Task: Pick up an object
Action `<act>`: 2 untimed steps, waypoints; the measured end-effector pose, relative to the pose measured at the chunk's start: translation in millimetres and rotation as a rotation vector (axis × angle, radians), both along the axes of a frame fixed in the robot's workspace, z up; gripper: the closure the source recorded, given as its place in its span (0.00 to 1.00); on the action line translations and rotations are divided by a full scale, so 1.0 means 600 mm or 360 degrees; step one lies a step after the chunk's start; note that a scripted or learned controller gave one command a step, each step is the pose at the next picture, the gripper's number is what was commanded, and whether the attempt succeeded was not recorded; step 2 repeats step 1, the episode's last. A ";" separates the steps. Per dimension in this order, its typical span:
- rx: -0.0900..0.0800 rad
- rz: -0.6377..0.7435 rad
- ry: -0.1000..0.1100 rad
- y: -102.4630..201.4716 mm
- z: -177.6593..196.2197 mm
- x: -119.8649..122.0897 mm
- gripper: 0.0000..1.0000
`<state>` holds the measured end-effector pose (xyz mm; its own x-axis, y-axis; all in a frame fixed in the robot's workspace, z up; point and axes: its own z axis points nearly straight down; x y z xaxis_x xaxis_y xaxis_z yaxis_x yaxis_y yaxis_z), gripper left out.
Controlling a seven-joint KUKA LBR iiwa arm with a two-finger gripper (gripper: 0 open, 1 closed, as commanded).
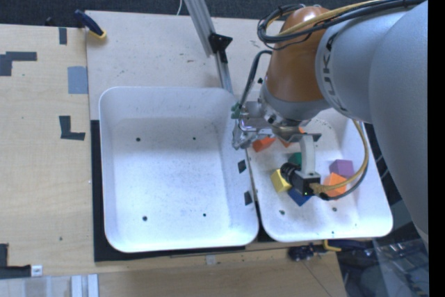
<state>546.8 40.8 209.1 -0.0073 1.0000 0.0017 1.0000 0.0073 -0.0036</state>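
Observation:
The grey arm with its orange band reaches in from the right and hangs over the right bin (361, 222). My gripper (266, 134) sits below the wrist, near that bin's left wall, mostly hidden by the arm. A small orange piece (262, 144) shows right under it; whether it is held is hidden. Further front in the same bin lie a yellow block (279, 181), a green block (295, 159), a blue block (299, 197), an orange block (336, 182) and a purple block (341, 167).
The left bin (167, 170) stands beside the right one, their walls touching at the middle. A slanted metal rail (197, 7) crosses the bench behind the bins. A blue and yellow clamp (90, 23) lies at the back left.

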 end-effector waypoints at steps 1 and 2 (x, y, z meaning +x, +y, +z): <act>0.0000 0.0000 -0.0006 0.075 0.039 -0.018 1.00; 0.0000 0.0000 -0.0006 0.075 0.039 -0.018 1.00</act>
